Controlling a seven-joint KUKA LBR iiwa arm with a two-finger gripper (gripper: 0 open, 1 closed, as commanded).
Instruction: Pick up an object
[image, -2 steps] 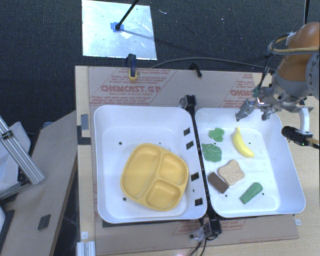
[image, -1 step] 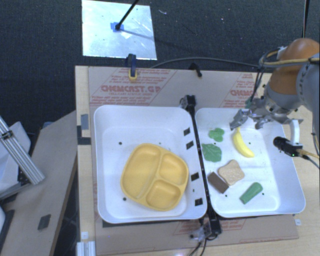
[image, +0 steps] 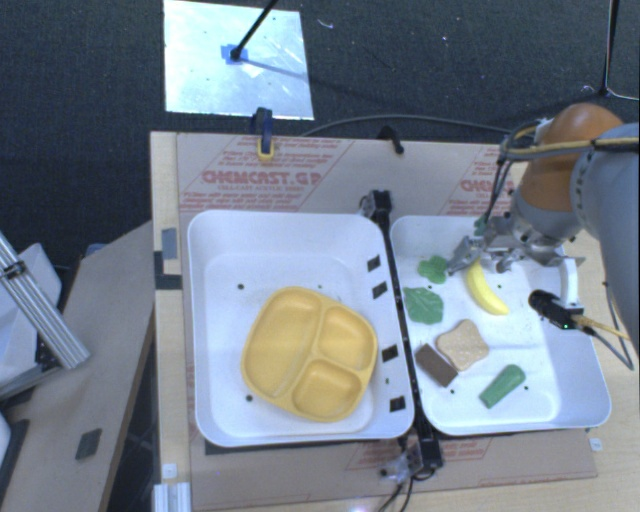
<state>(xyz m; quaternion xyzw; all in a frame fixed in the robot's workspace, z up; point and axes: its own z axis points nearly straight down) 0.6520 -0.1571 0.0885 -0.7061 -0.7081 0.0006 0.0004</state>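
Standing by the bench here. The banana is lying in the right bin, up in its far half, tilted a bit. The gripper is right over the banana's far end, really close to it. Honestly can't tell from here if the jaws are spread or pinched, and I can't say it's gripping anything. The arm comes in from behind and to the right of the banana.

Everything else, going off the banana:
- small green leaf just left of its far end, not touching
- bigger green leaf left of its near end, by the bin's wall
- bread slice near its near tip, a little to the left
- brown block on the far side of the bread from the banana, right up against the bread
- green stubby piece straight toward me from the banana, well apart
- yellow divided tray way off to the left, in the left bin
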